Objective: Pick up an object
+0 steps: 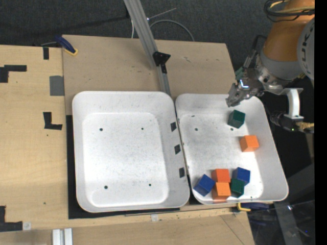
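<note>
Up by the right bin's (265, 131) far rim, the tool (236, 98) hangs just above a dark green cube (236, 119); its state I cannot tell. An orange cube (249, 143) lies alone near the right wall. Five cubes (223, 182) crowd the near edge. The bin's middle floor is open. The arm (283, 40) slants in from the right.

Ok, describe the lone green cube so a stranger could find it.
Look in the right white plastic bin, at its far end. The dark green cube sits there alone, just below the hand; the other green cube is packed into the near-end cluster.
</note>
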Robot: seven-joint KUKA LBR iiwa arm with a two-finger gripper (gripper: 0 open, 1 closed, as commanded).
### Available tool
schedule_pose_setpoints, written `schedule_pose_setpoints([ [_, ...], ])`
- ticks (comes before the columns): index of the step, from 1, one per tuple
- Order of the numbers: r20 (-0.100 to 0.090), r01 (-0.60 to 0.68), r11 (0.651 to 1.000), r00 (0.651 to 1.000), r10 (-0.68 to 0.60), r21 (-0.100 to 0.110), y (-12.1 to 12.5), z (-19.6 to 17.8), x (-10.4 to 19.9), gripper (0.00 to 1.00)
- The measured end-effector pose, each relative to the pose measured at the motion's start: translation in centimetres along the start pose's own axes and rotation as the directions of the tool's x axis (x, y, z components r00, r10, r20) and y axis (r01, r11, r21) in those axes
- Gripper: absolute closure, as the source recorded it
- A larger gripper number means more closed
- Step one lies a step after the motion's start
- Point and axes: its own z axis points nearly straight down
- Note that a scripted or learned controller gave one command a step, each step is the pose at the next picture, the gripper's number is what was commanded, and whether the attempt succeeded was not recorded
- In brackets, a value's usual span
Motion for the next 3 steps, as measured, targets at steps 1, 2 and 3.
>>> schedule_pose_setpoints([
  [1, -0.001, 0.003, 1.000, 1.000, -0.003, 0.004, -0.8, 0.1, 4.3, 1.00],
  [2, -0.002, 0.003, 1.000, 1.000, -0.003, 0.006, -2.1, 1.2, 8.8, 1.00],
  [3, -0.002, 0.006, 1.000, 1.000, -0.006, 0.005, -2.8, 0.4, 13.9, 1.00],
])
